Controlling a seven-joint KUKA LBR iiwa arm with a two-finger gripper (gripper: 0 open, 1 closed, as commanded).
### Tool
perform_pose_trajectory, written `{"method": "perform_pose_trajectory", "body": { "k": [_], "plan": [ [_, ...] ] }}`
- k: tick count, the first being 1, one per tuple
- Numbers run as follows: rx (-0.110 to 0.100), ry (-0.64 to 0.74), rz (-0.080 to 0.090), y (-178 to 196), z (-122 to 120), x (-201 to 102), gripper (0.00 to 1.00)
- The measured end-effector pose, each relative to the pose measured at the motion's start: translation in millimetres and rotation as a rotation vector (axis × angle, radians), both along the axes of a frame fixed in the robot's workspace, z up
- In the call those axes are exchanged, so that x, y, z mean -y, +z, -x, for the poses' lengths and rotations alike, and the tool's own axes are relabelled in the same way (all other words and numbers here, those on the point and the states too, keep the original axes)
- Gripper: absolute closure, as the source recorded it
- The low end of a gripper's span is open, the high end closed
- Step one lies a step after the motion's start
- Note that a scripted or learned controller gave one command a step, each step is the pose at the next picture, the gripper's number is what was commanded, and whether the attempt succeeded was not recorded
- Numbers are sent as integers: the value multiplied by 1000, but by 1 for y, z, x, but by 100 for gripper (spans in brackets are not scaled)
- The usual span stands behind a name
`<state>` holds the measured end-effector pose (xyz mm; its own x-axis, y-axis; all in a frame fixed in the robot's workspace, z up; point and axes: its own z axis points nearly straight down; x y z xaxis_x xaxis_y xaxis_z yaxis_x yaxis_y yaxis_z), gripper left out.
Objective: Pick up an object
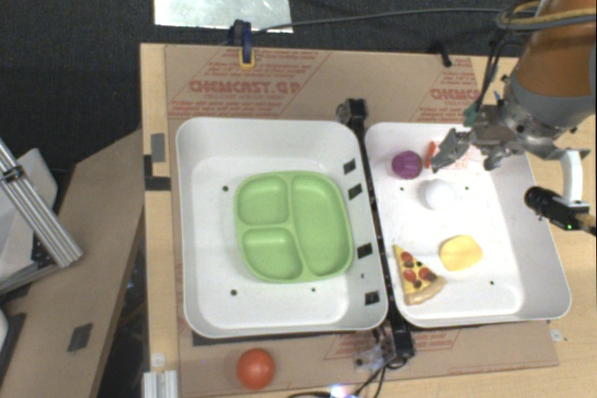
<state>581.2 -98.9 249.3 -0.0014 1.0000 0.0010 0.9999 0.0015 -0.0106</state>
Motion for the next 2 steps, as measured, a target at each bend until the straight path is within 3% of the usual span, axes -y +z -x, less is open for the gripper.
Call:
{"method": "perform_pose_trajectory", "body": {
  "k": [1, 2],
  "plan": [
    [12, 2, 1, 7, -2, 0, 0],
    [8, 3, 0, -47, -5, -10, 0]
  ]
}}
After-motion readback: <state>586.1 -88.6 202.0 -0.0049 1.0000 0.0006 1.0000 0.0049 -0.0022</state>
